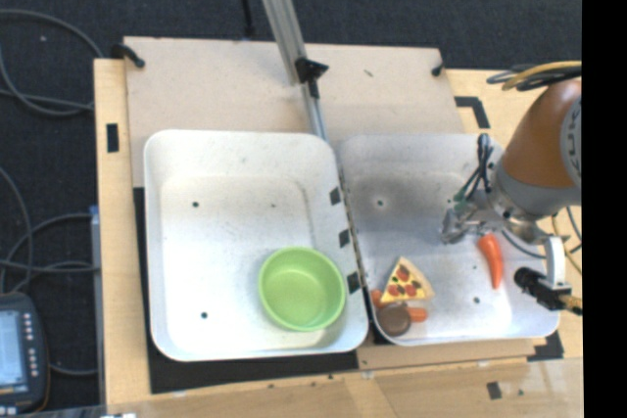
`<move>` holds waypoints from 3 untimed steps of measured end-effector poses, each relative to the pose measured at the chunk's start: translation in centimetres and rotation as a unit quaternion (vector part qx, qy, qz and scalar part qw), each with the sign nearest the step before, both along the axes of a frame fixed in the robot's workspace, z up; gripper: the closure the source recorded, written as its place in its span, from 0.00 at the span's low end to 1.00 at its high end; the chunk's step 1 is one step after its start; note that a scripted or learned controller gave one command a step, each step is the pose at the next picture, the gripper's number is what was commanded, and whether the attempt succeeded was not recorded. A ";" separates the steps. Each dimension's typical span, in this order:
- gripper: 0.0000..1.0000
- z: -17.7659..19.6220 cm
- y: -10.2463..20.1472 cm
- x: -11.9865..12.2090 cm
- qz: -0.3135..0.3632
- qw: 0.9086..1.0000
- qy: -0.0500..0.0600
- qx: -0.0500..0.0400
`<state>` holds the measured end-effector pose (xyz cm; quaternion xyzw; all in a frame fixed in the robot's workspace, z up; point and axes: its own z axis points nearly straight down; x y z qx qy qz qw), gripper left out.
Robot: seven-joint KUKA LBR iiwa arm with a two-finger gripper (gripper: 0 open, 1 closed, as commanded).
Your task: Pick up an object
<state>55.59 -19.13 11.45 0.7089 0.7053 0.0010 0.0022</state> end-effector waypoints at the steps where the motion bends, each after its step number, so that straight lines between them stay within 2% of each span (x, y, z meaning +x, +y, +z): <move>1: 1.00 6.3 0.2 0.7 0.005 1.000 -0.002 0.000; 3: 1.00 18.1 0.3 1.5 0.005 1.000 -0.002 0.000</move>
